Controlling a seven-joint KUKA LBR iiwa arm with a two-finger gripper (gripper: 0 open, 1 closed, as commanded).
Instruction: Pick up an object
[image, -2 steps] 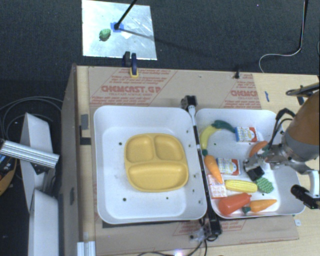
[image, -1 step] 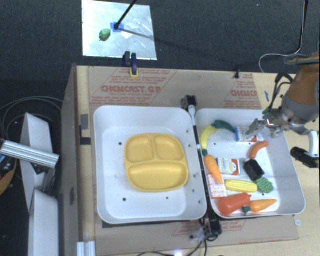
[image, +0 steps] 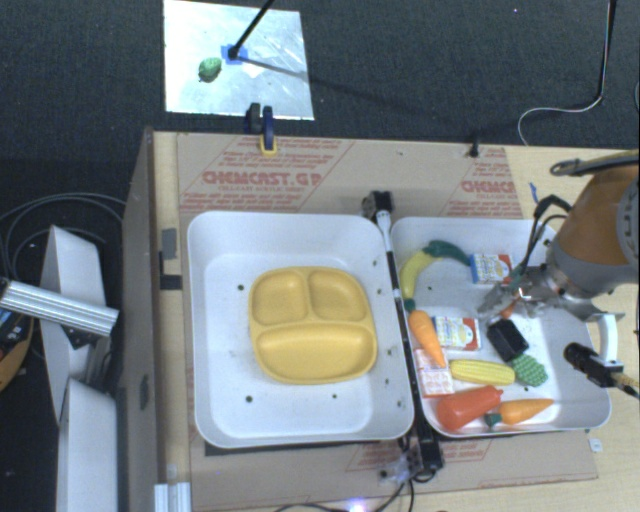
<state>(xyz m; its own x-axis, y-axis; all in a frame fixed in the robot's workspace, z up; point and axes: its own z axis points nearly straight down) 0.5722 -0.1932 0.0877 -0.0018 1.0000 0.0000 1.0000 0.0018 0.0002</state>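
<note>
Two shallow white bins side by side on the desk (image: 300, 165), atop a cardboard sheet with red lettering. In the left bin (image: 215, 300): a yellow three-compartment plate (image: 310, 325), lying flat near the middle. In the right bin (image: 590, 405): a crowd of toy foods. Near the back, a yellow banana with a green tip (image: 418, 268); just right of it, a small white-and-red carton (image: 489, 267). Along the left wall, an orange carrot (image: 427, 338), beside a small red-and-white box (image: 459, 333). Below the carrot, a flat white-and-red packet (image: 432, 378). Toward the front, a yellow corn cob (image: 481, 373), a green lumpy piece (image: 531, 371) just right of it, a red-orange pepper (image: 464, 408) and a second, smaller carrot (image: 525, 409) against the front wall. Near the bin's middle, a black block (image: 506, 339).

Reaching in from the right, the grey arm with its orange band (image: 600, 215), wrist low over the right bin. End effector (image: 508, 300) just above the black block and right of the red-and-white box; open or closed: cannot tell, and nothing seen between its tips.
</note>
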